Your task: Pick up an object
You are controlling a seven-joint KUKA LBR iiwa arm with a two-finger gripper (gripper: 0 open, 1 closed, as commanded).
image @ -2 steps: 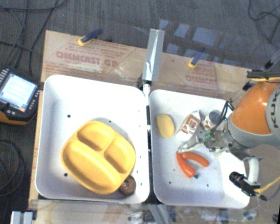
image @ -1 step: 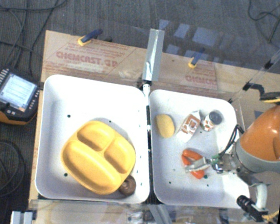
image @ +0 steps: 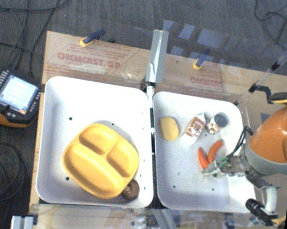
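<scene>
A: What is laid out, from left to right?

B: A yellow tray is seen in the left bin. In the right bin, a yellow lump, a carton and two orange carrots are found.

A: And the gripper?

B: It is placed just right of and below the carrots, which are slanted from lower left to upper right. Whether anything is pinched cannot be told.

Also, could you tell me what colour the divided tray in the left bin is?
Yellow; the divided tray shows best in the camera view.
</scene>
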